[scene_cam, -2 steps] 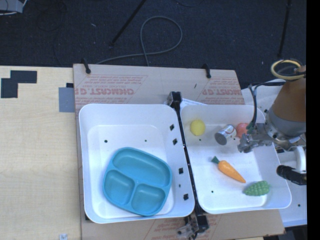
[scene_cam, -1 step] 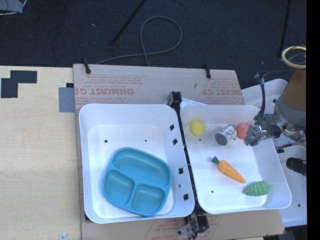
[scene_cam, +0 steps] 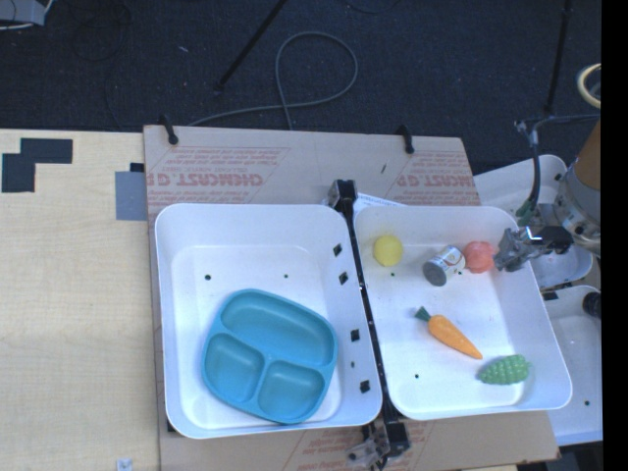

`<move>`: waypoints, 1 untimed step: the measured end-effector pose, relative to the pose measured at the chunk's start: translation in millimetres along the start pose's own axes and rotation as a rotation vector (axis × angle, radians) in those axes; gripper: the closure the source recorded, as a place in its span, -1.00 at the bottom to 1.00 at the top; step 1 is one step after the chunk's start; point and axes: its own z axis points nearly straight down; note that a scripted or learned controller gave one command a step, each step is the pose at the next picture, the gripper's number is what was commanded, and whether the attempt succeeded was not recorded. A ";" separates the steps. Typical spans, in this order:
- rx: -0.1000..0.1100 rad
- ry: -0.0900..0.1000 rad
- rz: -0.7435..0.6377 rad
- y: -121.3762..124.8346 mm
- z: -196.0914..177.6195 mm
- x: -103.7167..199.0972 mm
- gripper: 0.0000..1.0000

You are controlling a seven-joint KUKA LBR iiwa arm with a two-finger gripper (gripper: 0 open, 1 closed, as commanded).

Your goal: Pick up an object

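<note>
Tool (scene_cam: 512,248) beside pink ball (scene_cam: 479,255) (right bin (scene_cam: 535,386))

Single fixed camera above bench (scene_cam: 78,292), slanting down on both bins (scene_cam: 177,263).

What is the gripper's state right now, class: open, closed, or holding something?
Gripper: cannot be told; it sits at the right bin's edge beside the pink ball.
</note>
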 end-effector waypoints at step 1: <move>0.007 0.004 -0.003 -4.1 10.1 61.2 1.00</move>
